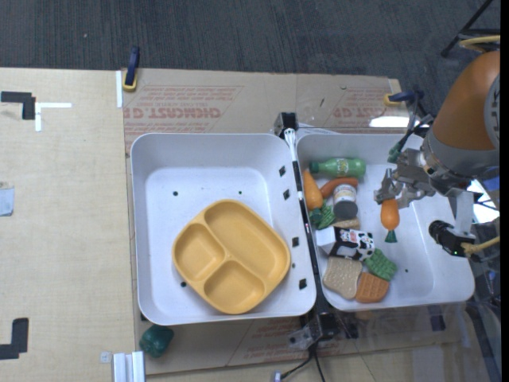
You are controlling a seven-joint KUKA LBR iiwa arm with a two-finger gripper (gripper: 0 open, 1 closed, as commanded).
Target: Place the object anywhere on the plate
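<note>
1. Your tool (395, 197) hangs over the right white plastic bin (445, 289), with a small orange carrot-shaped toy (390, 216) pinched between its fingers, lifted clear of the pile for carrying.
2. The yellow three-compartment plastic plate (231, 255) lies flat in the left white bin (151, 237), smooth and shallow.
3. Toy foods (346, 241) crowd the right bin's left side.

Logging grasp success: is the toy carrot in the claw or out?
In: the toy carrot hangs from the claw above the right bin.
</note>
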